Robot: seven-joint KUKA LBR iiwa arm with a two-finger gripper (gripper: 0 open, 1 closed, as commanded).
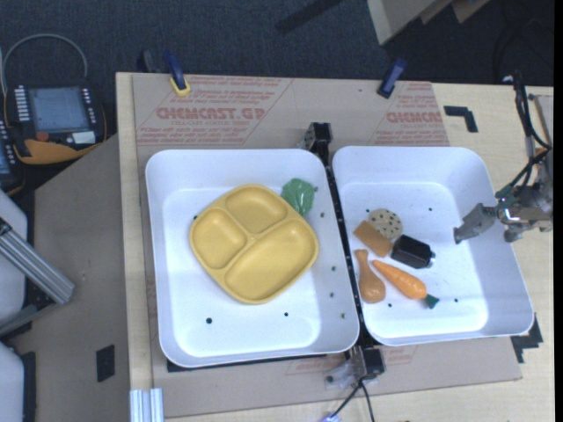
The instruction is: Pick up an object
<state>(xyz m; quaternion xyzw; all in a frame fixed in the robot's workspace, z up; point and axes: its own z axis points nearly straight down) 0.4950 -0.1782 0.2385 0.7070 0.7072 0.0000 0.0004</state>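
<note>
Your worktop [264,104] carries two shallow white bins side by side, and the pick has not yet begun as far as the view shows. The left bin [167,236] holds a yellow divided plate [255,244] with a green toy [299,194] touching its upper right rim. The right bin [457,170] holds every likely target, all lying loose in a cluster left of centre: an orange carrot [403,280], a tan drumstick-shaped piece [369,280], a black block [411,253] and a speckled cookie [383,224]. Your claw [479,221] hovers at the right bin's right wall, apart from them; whether it is open or closed you cannot tell. Nothing is lifted; approach, grasp and lift remain.
</note>
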